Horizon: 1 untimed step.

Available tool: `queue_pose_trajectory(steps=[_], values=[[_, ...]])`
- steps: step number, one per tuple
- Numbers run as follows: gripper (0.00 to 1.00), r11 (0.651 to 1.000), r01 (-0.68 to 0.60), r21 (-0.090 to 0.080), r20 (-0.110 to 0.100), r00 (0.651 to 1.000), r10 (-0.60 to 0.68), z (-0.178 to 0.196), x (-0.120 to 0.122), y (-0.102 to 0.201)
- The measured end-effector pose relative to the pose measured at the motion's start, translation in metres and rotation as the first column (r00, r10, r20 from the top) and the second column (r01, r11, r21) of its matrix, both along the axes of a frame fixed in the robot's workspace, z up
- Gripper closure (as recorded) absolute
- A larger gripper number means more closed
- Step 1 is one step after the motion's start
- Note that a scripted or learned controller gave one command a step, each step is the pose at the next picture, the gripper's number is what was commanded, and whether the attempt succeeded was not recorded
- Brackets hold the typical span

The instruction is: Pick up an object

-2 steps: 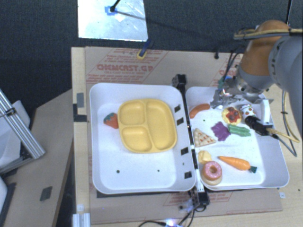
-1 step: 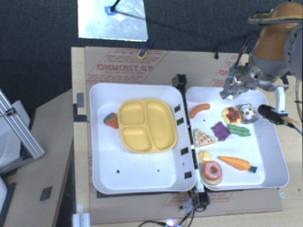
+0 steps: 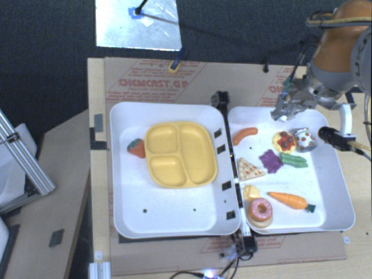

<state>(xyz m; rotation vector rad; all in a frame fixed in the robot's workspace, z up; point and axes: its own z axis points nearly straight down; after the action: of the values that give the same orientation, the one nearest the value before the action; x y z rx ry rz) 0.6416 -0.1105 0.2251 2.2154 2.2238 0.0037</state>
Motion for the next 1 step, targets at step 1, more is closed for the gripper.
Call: queue_pose_trajectory(steps=[1], values=[[1.00, 1.000, -0.002, 0.002, -0.006, 1.000, 0.002, -0.0059, -0.0474, 0.0352]])
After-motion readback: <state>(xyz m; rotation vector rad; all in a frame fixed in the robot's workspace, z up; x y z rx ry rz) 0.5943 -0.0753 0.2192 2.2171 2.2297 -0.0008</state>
